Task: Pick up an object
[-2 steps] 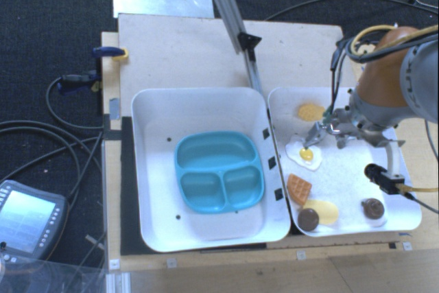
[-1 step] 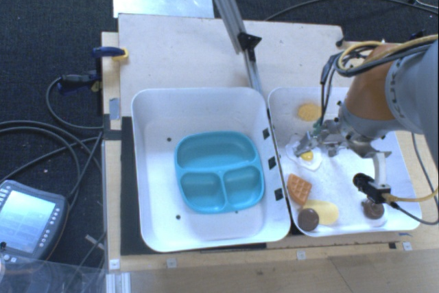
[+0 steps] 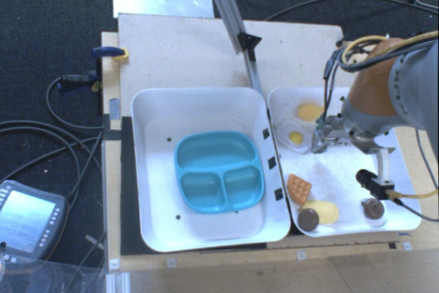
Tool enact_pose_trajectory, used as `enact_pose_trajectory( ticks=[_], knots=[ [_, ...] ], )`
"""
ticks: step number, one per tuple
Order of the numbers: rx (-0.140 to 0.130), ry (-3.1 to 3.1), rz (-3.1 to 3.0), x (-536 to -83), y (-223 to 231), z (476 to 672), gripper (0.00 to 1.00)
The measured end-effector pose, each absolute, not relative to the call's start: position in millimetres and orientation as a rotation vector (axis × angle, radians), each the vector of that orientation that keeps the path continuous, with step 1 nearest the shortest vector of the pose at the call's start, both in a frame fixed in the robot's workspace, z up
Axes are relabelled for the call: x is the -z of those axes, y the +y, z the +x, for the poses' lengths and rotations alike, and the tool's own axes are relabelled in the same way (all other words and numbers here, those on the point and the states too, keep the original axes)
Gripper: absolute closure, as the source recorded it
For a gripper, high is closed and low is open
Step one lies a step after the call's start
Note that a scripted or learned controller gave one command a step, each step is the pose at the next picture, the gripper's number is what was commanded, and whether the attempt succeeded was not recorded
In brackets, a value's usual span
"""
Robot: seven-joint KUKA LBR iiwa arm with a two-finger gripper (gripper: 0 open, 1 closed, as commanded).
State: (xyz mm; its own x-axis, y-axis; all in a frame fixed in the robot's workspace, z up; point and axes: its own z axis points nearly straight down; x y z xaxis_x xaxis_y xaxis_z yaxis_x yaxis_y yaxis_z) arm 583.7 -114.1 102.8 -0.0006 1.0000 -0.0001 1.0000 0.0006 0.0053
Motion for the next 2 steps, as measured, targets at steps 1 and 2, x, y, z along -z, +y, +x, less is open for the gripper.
enact_pose_trajectory(
  ticks=[1, 2],
  knots=[
    [-0.006, 2.224, 2.213, -158.3, -106.7, 578.3, 1.0],
    [-0.006, 2.222, 2.213, -205.3, -111.9, 574.1, 1.0]
  ],
)
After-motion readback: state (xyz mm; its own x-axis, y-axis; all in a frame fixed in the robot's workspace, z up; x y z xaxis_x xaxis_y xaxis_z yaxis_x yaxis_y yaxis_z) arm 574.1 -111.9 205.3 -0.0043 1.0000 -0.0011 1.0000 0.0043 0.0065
